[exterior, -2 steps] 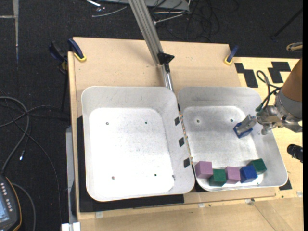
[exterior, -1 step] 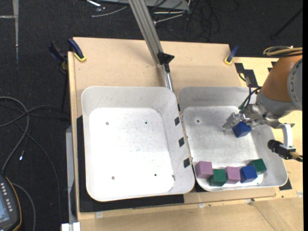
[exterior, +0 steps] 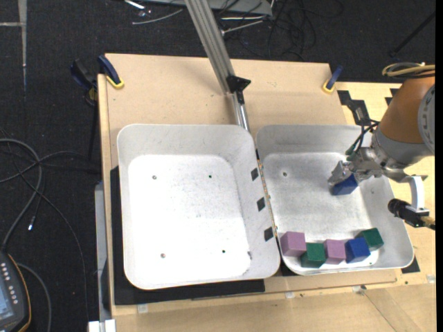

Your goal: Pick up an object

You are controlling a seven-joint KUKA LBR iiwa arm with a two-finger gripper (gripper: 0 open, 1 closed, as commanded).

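Note:
My gripper [exterior: 344, 176] reaches into the right bin [exterior: 304, 147] from the right, over its upper right part. A small blue block [exterior: 344, 185] sits between the grey fingertips, and the gripper is shut on it. Along the right bin's front edge lies a row of blocks: a purple one [exterior: 294, 242], a green one [exterior: 315, 253], a second purple one [exterior: 336, 250], a blue one [exterior: 358, 248] and a green one [exterior: 372, 238].
The left bin [exterior: 138, 151] lies beside the right one, with a black-tabbed divider [exterior: 263, 203] where they meet. A metal pole [exterior: 214, 40] slants in from the top to the bins' back edge. Clamps [exterior: 111, 71] hold the wooden bench's far corners.

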